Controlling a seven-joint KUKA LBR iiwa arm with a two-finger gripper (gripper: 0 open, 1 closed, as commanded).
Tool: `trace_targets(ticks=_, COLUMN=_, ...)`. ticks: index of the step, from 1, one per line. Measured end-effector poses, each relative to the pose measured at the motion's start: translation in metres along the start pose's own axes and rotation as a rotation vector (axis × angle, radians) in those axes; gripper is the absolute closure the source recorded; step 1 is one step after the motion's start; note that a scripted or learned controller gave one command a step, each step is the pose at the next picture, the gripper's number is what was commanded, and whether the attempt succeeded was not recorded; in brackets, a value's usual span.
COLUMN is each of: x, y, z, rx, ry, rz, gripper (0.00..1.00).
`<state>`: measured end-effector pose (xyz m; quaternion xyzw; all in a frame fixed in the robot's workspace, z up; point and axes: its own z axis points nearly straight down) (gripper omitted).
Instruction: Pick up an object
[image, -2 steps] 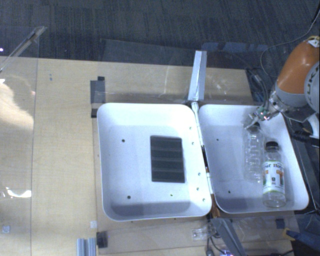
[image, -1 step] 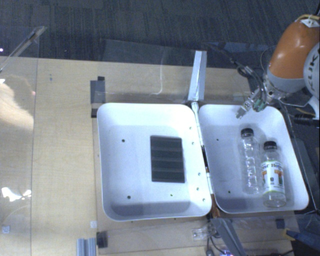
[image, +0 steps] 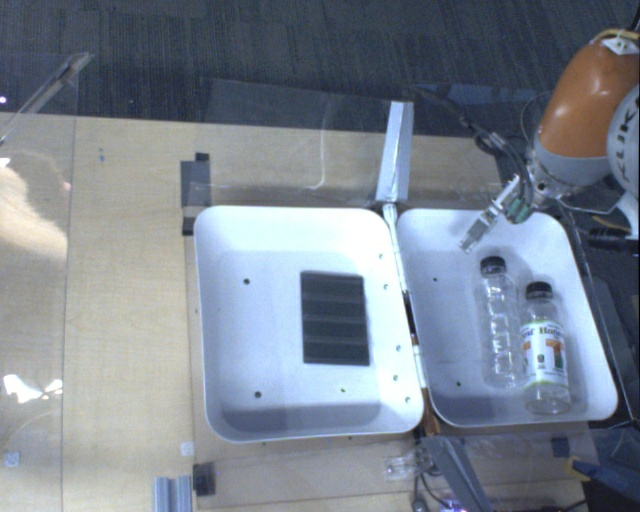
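Note:
My gripper (image: 480, 230) hangs over the far edge of the right bin (image: 440, 300), below the arm's orange band (image: 585, 95). It is above and just left of the two bottles, with nothing seen in it. A clear unlabelled bottle (image: 497, 330) with a black cap lies lengthwise in the right bin. Beside it on the right lies a clear bottle with a white and orange label (image: 544, 352), also black-capped. A black ribbed rectangular pad (image: 335, 317) lies flat in the middle of the left bin (image: 215, 300).
A grey metal post (image: 396, 150) rises at the back between the bins. Black brackets (image: 194, 190) sit at the left bin's far corner. Cables (image: 490, 140) run behind the right bin. A clear sheet (image: 40, 250) covers the bench at left.

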<state>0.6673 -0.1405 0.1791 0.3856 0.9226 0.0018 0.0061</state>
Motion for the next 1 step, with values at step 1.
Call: trace_targets(ticks=1, x=-0.0185, y=-0.0517, z=0.0888, rx=0.0, ry=-0.002, rz=-0.007, gripper=0.0)
